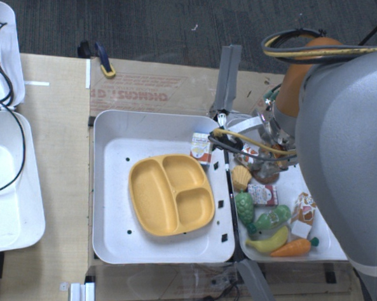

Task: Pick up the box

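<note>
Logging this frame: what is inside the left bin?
The left bin holds a yellow tray and a small box leaning at its right wall. Whatever lies under the tray is covered.

A plywood bench (147, 90) filled the view under even light. Beyond the bench's far edge lay dark grey carpet (151, 23); a blue-handled clamp (102, 59) gripped that edge.

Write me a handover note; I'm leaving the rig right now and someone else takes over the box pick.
Tool: low over the right bin, among the items; whether it grips anything can't be told.
Box: small carton at the left bin's upper right corner, beside the yellow tray.
Done: nothing confirmed; box looks ungrasped.
Left: reach the box, grasp, lift.
</note>
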Available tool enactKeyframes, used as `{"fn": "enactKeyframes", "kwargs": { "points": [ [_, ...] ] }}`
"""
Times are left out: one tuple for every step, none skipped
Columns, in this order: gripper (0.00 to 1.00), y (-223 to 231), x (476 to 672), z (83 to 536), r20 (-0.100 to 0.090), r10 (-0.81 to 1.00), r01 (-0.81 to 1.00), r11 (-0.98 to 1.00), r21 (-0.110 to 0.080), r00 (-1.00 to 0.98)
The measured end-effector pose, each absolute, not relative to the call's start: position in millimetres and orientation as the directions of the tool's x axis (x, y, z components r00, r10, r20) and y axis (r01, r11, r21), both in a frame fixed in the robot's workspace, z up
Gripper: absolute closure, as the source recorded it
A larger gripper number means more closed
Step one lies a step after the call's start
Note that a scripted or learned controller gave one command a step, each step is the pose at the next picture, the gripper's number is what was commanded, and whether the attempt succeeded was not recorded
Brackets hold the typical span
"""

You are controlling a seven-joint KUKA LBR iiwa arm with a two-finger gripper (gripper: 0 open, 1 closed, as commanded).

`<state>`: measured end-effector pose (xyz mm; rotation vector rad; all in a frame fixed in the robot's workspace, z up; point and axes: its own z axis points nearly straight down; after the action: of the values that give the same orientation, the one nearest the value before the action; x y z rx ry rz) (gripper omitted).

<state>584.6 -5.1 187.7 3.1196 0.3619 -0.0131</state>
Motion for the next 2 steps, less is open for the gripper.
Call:
{"fn": "enactKeyframes", "kwargs": {
  "points": [
    [0.0,-31,482.0,189,-0.008,0.265,0.265,-0.964,-0.001,0.964],
    [0.0,-83,561.4,289,-0.007,0.249,0.249,-0.969,0.001,0.969]
  ]
}}
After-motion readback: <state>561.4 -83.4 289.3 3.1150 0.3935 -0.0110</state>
